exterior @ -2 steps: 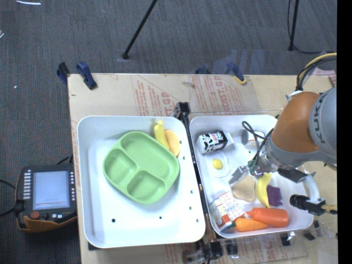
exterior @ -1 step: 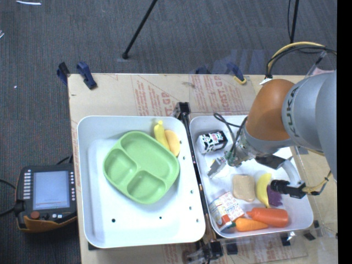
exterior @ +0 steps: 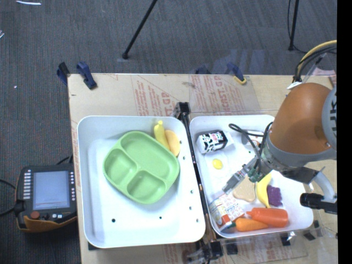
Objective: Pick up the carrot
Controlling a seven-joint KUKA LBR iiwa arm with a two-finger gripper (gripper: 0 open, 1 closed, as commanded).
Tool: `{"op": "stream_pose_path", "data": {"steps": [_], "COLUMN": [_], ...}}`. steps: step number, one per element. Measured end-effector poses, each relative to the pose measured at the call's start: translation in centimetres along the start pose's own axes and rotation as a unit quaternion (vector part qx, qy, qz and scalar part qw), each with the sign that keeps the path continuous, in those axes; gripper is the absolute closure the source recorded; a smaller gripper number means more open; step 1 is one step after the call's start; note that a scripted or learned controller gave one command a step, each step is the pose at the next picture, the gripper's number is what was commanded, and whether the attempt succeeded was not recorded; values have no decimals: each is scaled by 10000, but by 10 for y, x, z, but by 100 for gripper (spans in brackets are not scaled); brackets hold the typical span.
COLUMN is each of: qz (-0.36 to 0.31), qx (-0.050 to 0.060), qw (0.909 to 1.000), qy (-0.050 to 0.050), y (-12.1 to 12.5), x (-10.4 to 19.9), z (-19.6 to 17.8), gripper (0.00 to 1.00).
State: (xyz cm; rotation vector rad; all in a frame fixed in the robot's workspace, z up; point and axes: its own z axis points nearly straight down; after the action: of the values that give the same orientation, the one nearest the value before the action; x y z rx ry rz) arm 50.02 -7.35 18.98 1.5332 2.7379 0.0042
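The orange carrot lies along the front wall of the right bin, with its thin end pointing left. A thicker red-orange piece rests right behind it. My gripper hangs over the middle of the right bin, reaching down and to the left from the orange wrist. It is above a slice of toast and well behind the carrot, with nothing seen in its grasp.
The right bin also holds a cow-patterned carton, a yellow egg piece, a banana, purple grapes and a red-white packet. The left bin bears a green divided plate and yellow fruit.
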Motion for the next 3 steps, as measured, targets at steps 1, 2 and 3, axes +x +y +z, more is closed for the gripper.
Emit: {"op": "stream_pose_path", "data": {"steps": [1,2,3], "qz": [806,1161,1954], "qx": [32,74,10], "qw": [9967,9932,9807], "qy": [17,31,1], "y": [50,-27,37], "x": [-18,-29,-41], "z": [4,50,101], "gripper": [0,0,0]}}
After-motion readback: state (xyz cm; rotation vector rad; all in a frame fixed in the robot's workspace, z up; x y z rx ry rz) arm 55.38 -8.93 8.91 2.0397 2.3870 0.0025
